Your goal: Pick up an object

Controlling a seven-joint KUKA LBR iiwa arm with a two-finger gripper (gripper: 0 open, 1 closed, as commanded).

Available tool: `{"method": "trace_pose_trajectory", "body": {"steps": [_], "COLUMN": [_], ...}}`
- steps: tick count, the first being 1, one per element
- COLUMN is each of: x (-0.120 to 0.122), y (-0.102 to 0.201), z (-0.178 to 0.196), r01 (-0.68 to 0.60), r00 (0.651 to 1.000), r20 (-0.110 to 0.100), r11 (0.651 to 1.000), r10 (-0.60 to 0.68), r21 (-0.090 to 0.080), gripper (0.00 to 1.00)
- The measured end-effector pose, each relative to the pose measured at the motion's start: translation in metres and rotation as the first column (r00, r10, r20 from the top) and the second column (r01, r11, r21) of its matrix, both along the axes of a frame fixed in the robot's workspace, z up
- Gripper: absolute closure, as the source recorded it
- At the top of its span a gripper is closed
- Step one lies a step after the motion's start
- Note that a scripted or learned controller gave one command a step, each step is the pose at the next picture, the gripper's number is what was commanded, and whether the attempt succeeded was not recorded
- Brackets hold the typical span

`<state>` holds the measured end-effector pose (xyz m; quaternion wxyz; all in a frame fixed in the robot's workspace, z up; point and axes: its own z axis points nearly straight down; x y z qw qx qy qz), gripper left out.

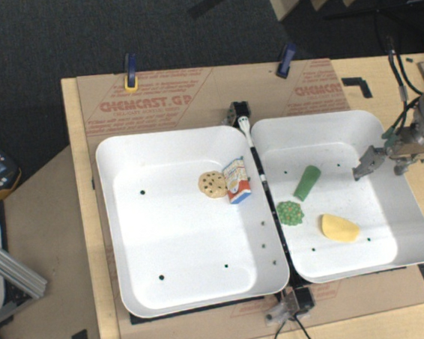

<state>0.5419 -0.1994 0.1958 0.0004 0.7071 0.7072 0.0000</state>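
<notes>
Camera view: two shallow white bins (119, 212). Left: one round tan cookie (212, 184), one small carton (236, 180). Right: one green cylinder (307, 182), one green clump (290, 212), one yellow lump (339, 227). Gripper (365, 165) at right rim, grasp unclear.

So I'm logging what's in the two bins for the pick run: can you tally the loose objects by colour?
Green: 2, the green stick and the round green leafy piece, both in the right bin
Yellow: 1, the yellow wedge, right bin
Tan: 1, the cookie, left bin
Mixed white, blue and red: 1, the small carton, left bin
Total: 5
</notes>
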Motion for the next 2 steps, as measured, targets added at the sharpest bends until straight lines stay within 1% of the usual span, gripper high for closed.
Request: {"method": "trace_pose_trajectory", "body": {"steps": [1, 2], "x": [-0.033, -0.059], "y": [0.012, -0.015], "z": [-0.115, -0.11], "r01": [0.003, 0.004], "r00": [1.0, 1.0], "r20": [-0.002, -0.001], "r11": [1.0, 1.0], "r10": [-0.003, -0.004], "r21": [0.002, 0.001], "gripper": [0.0, 0.0]}}
